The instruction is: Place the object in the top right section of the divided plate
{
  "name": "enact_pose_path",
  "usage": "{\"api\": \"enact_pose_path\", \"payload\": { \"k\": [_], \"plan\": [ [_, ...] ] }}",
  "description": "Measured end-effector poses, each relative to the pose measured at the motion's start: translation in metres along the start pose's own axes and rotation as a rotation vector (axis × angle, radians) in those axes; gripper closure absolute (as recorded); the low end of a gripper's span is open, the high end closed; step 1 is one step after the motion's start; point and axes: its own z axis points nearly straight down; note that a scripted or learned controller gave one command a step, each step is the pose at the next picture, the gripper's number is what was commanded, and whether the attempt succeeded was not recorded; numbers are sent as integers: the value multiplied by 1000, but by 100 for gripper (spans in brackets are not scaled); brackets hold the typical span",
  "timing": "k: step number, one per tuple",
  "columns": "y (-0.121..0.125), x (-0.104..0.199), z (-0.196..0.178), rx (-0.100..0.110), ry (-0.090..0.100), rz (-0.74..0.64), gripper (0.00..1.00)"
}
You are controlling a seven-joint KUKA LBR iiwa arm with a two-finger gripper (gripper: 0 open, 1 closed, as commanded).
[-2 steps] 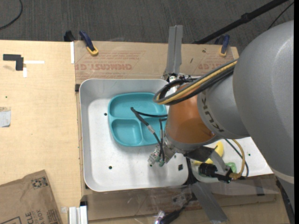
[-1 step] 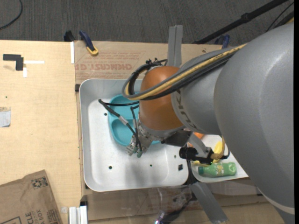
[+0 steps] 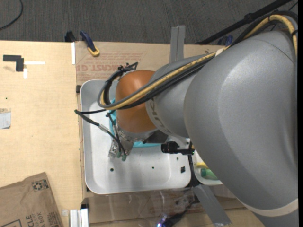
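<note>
The arm [image 3: 227,117] reaches in from the right, over the bin [image 3: 137,174] sitting on the desk [image 3: 38,141]. Its wrist hangs above the bin's middle. A clamp [image 3: 90,44] sits behind the bin, a paper bag [image 3: 28,202] front left.

Dark grey carpet floor [image 3: 118,8] beyond bench; tan cardboard sheet [image 3: 38,126] covering benchtop; blue-handled clamp [image 3: 89,43] at edge.

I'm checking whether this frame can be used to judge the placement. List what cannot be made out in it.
- Divided plate: just a teal edge shows in the camera view; the grey arm with its orange band covers its sections.
- Gripper: whether it holds anything is too small and cluttered to tell.
- Second shallow white bin: mostly under the arm; a green and yellow thing peeks out, unidentifiable.
</note>
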Motion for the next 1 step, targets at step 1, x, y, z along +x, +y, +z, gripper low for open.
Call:
{"api": "enact_pose_path", "payload": {
  "k": [1],
  "plan": [
    [35,-33,-2,-14,18,523,100]
  ]
}}
